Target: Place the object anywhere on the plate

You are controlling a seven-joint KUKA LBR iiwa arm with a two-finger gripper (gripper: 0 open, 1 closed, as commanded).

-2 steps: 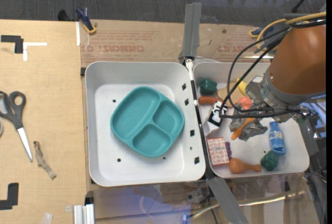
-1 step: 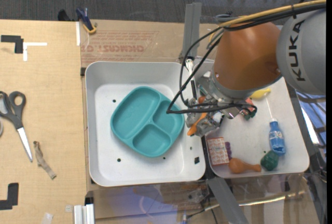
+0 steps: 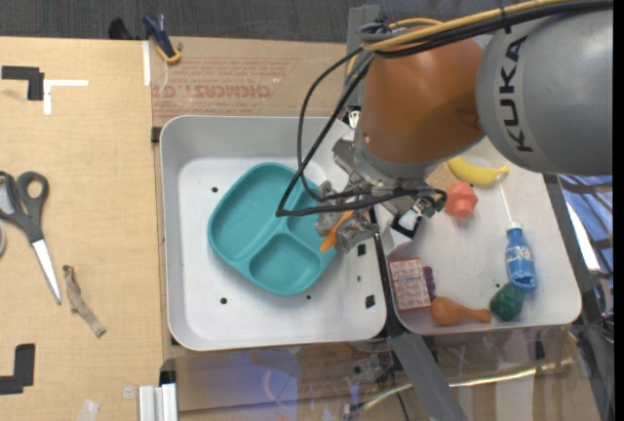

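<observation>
You are looking down on a tan cardboard-covered bench over dark flooring, with scissors lying at its left side. Two shallow white bins sit side by side. In the left bin rests the teal divided plate, tilted diagonally. The gripper hovers at the plate's right edge, its fingers pinching a small orange object, slim and carrot-like, just over the rim. The right bin holds a banana, blue bottle and other toys.
</observation>
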